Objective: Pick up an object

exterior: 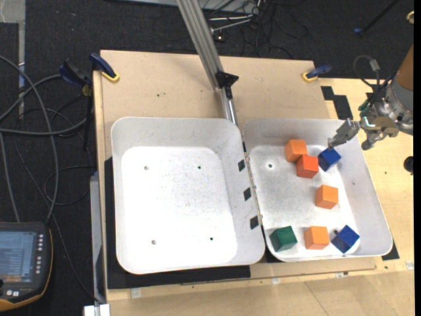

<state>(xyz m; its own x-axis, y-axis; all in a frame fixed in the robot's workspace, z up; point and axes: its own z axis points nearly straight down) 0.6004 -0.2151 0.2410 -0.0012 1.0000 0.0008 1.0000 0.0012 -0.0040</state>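
Observation:
The right bin (368, 196) holds several cubes. An orange cube (296, 149), a red cube (307, 166) and a blue cube (329, 158) cluster near its far side. Another orange cube (326, 196) lies mid-bin. Along the near edge sit a green cube (284, 237), an orange cube (316, 237) and a second blue cube (345, 238). My gripper (356, 135) hovers over the bin's far right corner, just up and right of the first blue cube. Its fingers are spread open with nothing between them.
The left bin (125, 176) lies beside the right one on the wooden bench (164, 78). A slanted metal pole (204, 38) crosses the far side above the bins' joint. Clamps (102, 64) sit at the bench's far corners.

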